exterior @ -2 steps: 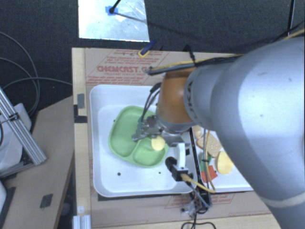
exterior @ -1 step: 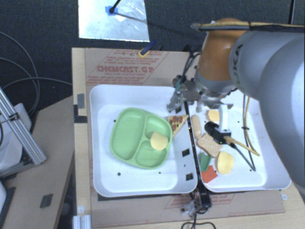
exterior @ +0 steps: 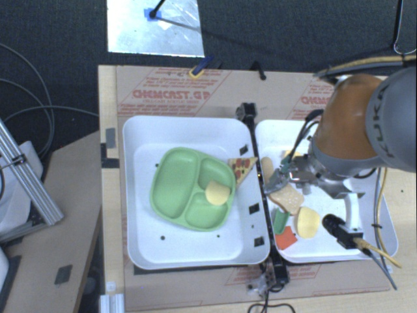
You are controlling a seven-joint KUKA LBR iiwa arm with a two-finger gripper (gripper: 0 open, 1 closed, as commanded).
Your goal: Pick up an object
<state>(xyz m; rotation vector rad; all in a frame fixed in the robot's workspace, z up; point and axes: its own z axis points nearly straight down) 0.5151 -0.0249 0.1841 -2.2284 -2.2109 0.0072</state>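
My gripper (exterior: 285,176) hangs low over the left part of the right bin (exterior: 384,240), under the grey and orange arm. Just below it lies a tan bread slice (exterior: 287,199). A tan oblong piece (exterior: 267,168) lies right beside it to the left, against the bin's left wall. Nearer the front sit a pale yellow round piece (exterior: 307,222), a green piece (exterior: 279,220) and a red piece (exterior: 285,241). A small yellow bit (exterior: 287,155) peeks out behind the gripper. The arm hides much of the bin's back and middle.
The left bin (exterior: 150,253) holds a green divided plate (exterior: 176,194) with a yellow round piece (exterior: 217,192) in its right compartment. A pizza slice (exterior: 242,168) lies by the plate's right rim. A black divider clip (exterior: 247,111) stands between the bins.
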